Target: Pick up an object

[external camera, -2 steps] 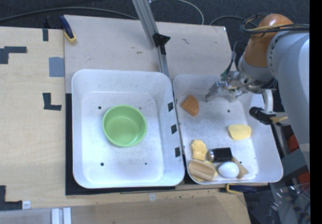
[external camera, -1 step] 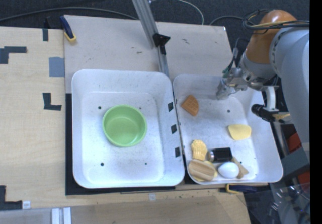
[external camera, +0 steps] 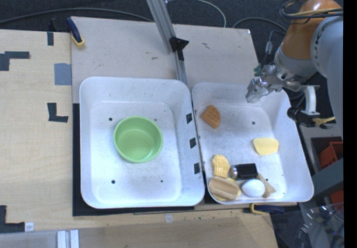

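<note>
In the right bin (external camera: 290, 135) lie an orange-brown wedge (external camera: 211, 116), a pale yellow piece (external camera: 266, 146), a yellow corn-like piece (external camera: 221, 166), a black block (external camera: 245, 171), a white egg (external camera: 253, 188) and a tan round loaf (external camera: 223, 188). My gripper (external camera: 255, 93) hangs over the bin's far right corner, well apart from all of them, with nothing visible between its fingers. A green bowl (external camera: 138, 139) sits in the left bin (external camera: 97, 96).
A slanted metal pole (external camera: 160, 10) rises from the seam between the bins at the back. Cables (external camera: 189, 1) trail on the dark floor behind. A blue-and-yellow clamp (external camera: 75, 32) sits at the board's far left corner.
</note>
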Robot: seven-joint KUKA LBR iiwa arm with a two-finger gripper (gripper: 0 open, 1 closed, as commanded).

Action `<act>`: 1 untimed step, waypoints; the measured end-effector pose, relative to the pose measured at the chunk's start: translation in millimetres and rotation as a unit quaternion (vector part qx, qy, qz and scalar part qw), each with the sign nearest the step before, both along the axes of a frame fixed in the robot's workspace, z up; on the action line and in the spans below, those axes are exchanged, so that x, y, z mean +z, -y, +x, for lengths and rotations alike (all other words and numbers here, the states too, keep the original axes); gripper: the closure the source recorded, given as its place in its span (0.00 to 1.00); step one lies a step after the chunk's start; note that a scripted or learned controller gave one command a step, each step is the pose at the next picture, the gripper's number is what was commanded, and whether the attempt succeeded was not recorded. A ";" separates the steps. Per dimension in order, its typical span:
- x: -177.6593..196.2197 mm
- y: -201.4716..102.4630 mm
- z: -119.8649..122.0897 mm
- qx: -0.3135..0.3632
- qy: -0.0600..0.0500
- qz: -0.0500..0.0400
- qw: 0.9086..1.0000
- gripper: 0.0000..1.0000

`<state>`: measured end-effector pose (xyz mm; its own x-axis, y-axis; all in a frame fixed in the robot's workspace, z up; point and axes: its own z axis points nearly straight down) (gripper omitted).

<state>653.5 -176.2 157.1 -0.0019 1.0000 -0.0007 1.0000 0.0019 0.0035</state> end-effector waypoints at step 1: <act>46.8 0.9 -6.8 -0.001 0.000 0.000 1.000 1.00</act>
